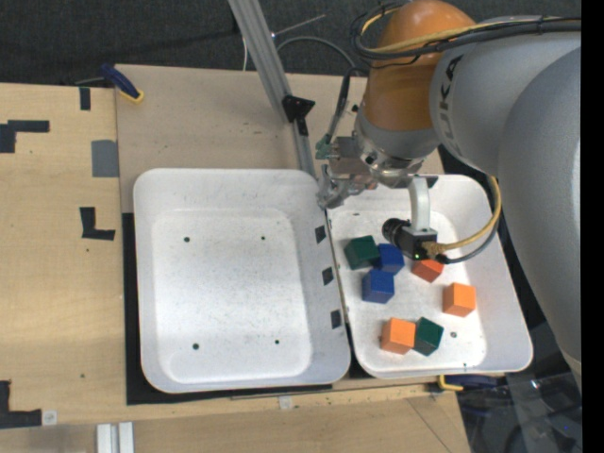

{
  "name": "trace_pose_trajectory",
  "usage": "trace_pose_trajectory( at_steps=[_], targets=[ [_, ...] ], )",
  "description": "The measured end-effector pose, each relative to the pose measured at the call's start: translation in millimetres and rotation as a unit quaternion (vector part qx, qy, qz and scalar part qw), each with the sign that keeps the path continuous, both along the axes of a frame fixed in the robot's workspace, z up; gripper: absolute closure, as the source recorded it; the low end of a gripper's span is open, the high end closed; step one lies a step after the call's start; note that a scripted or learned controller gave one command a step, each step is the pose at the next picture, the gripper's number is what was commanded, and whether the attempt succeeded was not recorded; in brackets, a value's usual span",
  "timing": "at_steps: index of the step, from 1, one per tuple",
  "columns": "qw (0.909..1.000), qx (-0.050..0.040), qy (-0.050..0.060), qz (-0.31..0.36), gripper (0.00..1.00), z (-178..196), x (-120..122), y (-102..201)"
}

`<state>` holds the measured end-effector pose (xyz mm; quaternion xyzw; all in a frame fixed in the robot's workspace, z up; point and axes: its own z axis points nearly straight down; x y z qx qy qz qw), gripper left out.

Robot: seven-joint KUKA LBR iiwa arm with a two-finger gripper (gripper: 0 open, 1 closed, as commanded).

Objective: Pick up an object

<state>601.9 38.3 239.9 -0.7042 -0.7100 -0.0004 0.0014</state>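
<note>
You have two shallow white bins side by side on the bench. The left bin [226, 281] shows bare speckled floor, while the right bin [491, 338] holds all the blocks: a dark green block [360, 251] touching a blue block [391, 257], a second blue block [377, 286] just below them, a red-orange block [427, 269] beside the black cylinder, an orange block [460, 298] further right, and an orange block [397, 334] touching another dark green block [428, 335] near the front wall. Your gripper [330, 192] hangs over the rim between the bins, at the right bin's back corner, apart from every block; whether it is released or clenched cannot be told. The bench [57, 281] is light wood with black tape marks, and a grey metal pole [269, 64] slants up behind.
</note>
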Motion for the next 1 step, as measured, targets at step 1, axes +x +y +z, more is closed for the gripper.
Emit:
trace_pose_trajectory(
  at_steps=[1],
  targets=[
    [1.0, -0.0011, 0.001, -0.001, 1.0, -11.7, -2.3, 46.5]
  ],
)
